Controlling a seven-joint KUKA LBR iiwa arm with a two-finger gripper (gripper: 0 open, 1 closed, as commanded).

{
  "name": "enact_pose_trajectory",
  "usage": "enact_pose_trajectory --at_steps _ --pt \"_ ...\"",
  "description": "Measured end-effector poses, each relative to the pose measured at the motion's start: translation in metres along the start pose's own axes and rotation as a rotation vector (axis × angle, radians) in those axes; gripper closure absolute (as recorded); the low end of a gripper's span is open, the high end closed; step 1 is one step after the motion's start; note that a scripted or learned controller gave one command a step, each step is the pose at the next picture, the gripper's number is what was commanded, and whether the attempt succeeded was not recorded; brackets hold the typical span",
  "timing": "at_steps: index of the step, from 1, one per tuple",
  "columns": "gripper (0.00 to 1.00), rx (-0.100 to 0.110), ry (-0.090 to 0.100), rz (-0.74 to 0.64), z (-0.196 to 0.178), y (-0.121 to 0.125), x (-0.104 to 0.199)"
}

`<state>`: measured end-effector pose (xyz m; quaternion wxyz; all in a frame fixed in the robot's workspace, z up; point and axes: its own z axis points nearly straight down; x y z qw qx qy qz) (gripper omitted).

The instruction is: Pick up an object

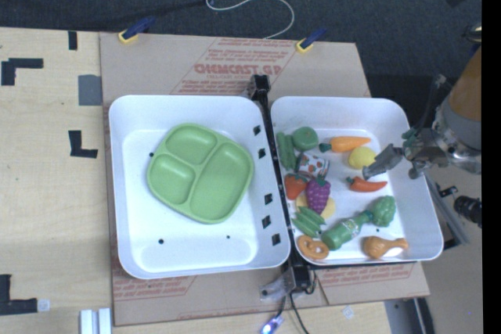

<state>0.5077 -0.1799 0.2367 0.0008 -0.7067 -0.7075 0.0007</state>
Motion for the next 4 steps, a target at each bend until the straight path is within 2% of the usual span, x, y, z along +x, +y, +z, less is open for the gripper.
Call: enact_pose_trajectory --at_steps 1,2,3,4 --pt "1.0 0.001 0.0 -0.001 -0.01 0.0 0.0" --pt "1.0 -0.013 -0.002 -0.009 -0.09 0.083 0.067" --pt "1.0 0.009 0.003 -0.006 -0.009 0.052 0.137" --pt "1.0 0.009 0.002 -0.005 0.034 0.007 0.191"
